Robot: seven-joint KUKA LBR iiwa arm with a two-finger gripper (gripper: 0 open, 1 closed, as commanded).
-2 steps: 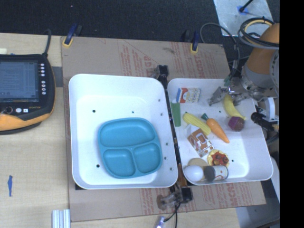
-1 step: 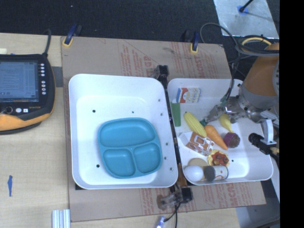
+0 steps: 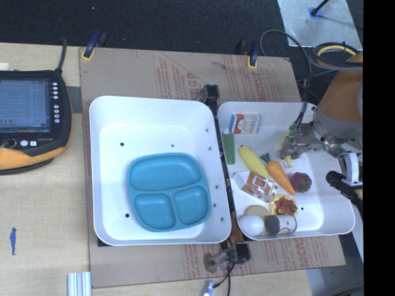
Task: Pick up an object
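Observation:
The right bin holds several small items: a yellow corn cob, an orange carrot, a dark purple round vegetable, a snack packet, a white egg-like ball, a small can and a red and yellow piece. A small carton and a green bar lie at the bin's far left. My gripper hangs low over the bin's right middle, just up and right of the carrot's top end. Nothing is visibly held in it.
The left bin holds a blue divided plate. A teach pendant lies at the bench's left edge. Clamps and cables sit between the bins and along the far edge. The arm's orange band stands over the right bin's right rim.

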